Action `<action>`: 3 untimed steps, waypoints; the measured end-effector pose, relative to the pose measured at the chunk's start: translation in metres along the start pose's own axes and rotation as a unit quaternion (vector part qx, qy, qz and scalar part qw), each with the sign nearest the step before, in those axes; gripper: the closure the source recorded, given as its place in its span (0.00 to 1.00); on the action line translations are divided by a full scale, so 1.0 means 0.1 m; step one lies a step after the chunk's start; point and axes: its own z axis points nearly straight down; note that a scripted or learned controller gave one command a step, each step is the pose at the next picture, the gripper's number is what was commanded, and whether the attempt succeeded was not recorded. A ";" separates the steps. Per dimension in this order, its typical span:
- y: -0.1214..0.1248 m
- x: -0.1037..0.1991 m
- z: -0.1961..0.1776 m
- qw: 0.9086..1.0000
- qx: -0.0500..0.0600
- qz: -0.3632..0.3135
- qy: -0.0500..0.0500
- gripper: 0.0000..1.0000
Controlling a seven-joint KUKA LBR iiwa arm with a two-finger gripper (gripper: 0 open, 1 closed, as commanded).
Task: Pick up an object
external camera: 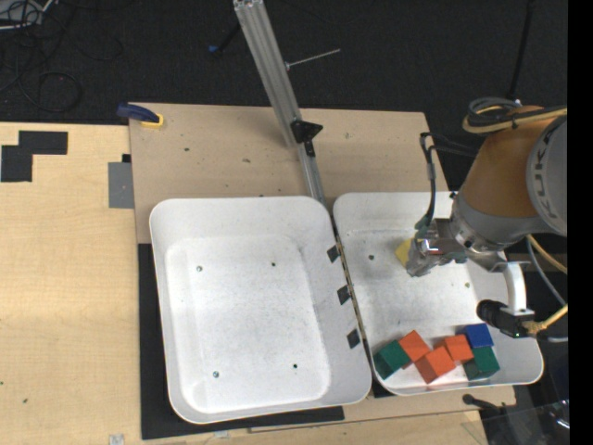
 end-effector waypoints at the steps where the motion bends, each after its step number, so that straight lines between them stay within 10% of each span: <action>1: -0.04 -0.08 -0.60 1.000 -0.001 0.000 0.000 1.00; 3: -0.12 0.36 -0.76 1.000 0.003 -0.005 0.001 1.00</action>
